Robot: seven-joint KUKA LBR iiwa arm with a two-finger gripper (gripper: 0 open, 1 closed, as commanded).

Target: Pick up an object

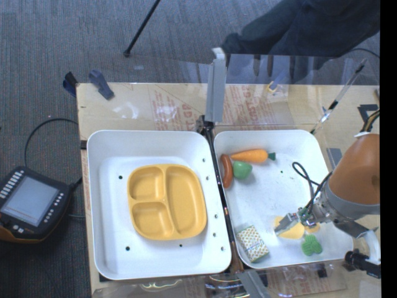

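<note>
In the right bin (273,138), my gripper (296,221) hangs low over the front right part. It is right at a small yellow object (295,231), partly covering it. A green broccoli-like piece (311,246) lies just right of the yellow object. An orange carrot (250,156) lies at the back of the bin. A dark red sausage-shaped piece (226,169) and a green piece (242,170) lie just in front of the carrot. A small patterned box (253,243) rests near the front left corner.
The left bin (105,166) holds a yellow divided plate (167,201). The arm's orange band (363,176) rises at the right bin's right edge. A black cable (304,172) loops over that bin. A teach pendant (28,202) lies on the floor at the left.
</note>
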